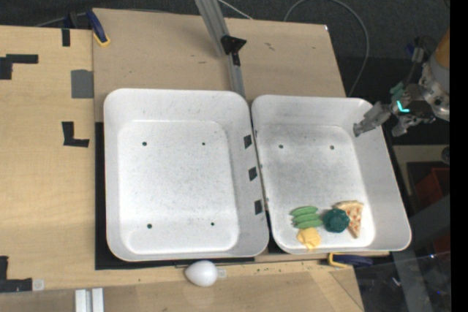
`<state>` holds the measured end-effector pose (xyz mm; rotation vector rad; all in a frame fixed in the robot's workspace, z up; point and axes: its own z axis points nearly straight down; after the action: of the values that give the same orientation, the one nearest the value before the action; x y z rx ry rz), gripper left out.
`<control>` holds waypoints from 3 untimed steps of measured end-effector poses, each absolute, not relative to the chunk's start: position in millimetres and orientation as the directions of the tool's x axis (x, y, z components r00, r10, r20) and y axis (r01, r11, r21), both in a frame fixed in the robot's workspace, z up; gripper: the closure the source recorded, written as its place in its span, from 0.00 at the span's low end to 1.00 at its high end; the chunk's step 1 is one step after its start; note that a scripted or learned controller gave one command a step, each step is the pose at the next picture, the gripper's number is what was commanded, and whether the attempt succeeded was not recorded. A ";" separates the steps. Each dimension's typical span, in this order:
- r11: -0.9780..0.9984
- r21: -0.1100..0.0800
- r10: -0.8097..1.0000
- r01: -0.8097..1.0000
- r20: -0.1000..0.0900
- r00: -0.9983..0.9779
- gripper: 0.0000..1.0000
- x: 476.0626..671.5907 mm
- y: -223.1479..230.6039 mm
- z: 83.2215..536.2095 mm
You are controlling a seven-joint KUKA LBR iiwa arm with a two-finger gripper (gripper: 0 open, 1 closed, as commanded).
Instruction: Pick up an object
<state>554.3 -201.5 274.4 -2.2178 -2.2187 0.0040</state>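
Your gripper is sitting at about 3 o'clock in the shot, hanging right over the upper right rim of the right bin. The two fingers look spread apart with nothing between them, one poking over the bin's corner and the other just outside the rim.

The stuff you'd want to grab is all bunched at 5 o'clock, in the near right corner of that bin: a green pea pod, a yellow piece right below it, a dark green lump touching on the right, and a pizza slice beside that.

The left bin is next door, and a white egg-shaped thing rests on the bench at 6 o'clock.
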 end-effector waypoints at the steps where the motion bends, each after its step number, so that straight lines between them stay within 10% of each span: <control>1: 0.002 -0.001 1.000 1.000 0.000 -0.002 0.00 555.1 -201.4 276.6; 3: 0.002 -0.006 1.000 1.000 0.001 -0.002 0.00 552.0 -196.6 186.0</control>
<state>552.0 -196.6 186.0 -2.2163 -2.2198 0.0059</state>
